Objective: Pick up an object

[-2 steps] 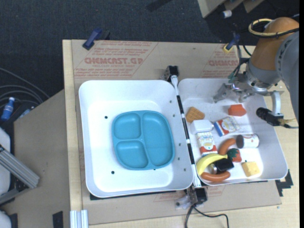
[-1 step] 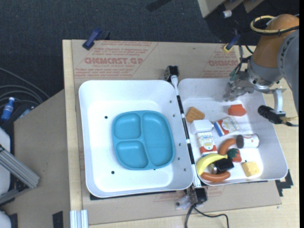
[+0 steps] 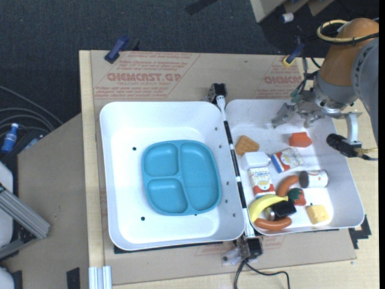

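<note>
My gripper hangs over the far end of the right bin, its fingers spread open and nothing between them. Just below it lies an orange-red piece. A tan wedge sits to the left near the bin's inner wall. Further toward the front are two white cartons, a printed packet, a sausage, a small bottle, a banana, a black item, a hot dog and a yellow cheese block.
The left bin holds a blue divided plate. A clamp sits at the far end of the seam between the bins. The arm's orange band rises at the upper right. Cables trail off the bench's left side.
</note>
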You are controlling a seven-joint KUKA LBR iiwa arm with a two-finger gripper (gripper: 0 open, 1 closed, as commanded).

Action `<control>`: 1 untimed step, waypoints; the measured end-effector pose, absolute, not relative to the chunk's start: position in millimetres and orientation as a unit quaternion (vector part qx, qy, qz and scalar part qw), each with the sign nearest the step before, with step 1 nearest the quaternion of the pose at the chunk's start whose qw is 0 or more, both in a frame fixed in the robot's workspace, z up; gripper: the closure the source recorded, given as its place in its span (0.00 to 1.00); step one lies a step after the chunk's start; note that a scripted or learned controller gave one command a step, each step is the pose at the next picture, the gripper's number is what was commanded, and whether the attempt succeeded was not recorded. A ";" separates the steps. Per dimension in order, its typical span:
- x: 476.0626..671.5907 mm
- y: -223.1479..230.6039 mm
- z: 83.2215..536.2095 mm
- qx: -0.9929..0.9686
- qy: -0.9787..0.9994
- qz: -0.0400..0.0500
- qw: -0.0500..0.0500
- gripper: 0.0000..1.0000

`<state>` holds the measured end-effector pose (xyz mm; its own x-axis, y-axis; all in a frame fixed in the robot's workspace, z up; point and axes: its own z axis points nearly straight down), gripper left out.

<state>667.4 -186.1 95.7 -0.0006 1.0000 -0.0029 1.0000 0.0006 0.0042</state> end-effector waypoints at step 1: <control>666.6 -196.2 85.0 0.707 0.707 0.000 0.001 0.00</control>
<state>666.6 -196.2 85.0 0.0004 1.0000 -0.0016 1.0000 -0.0004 0.0017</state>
